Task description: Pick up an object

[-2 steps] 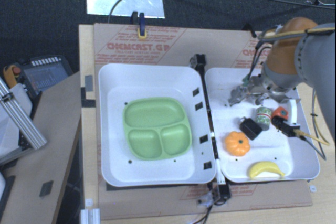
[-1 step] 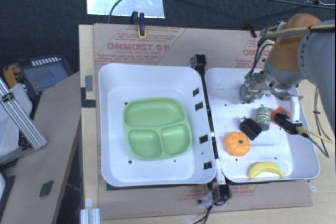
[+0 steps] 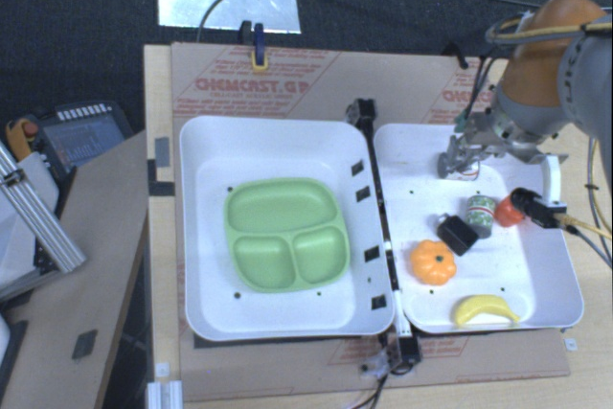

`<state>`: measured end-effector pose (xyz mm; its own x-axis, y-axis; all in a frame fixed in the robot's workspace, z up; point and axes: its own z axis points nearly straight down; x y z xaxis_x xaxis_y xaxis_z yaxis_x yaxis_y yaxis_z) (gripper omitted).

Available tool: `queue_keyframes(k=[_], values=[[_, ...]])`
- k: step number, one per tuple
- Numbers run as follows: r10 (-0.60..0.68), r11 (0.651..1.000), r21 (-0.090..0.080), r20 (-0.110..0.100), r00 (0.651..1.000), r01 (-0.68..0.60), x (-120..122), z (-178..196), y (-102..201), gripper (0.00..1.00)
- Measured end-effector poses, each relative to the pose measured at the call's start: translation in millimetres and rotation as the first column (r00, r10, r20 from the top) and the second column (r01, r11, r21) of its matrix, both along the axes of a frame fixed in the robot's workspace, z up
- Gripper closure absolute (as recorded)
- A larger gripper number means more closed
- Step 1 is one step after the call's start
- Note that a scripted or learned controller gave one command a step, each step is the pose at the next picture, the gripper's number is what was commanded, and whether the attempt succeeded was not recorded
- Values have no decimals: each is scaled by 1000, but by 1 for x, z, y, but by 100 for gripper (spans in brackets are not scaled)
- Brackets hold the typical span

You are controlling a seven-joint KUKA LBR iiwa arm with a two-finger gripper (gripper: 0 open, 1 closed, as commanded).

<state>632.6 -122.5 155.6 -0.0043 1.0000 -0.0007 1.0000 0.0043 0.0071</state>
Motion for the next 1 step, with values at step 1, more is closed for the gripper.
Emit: queue_keyframes(k=[1], values=[[-2, 1000, -1, 1, 1000, 2, -1, 63, -7, 100]])
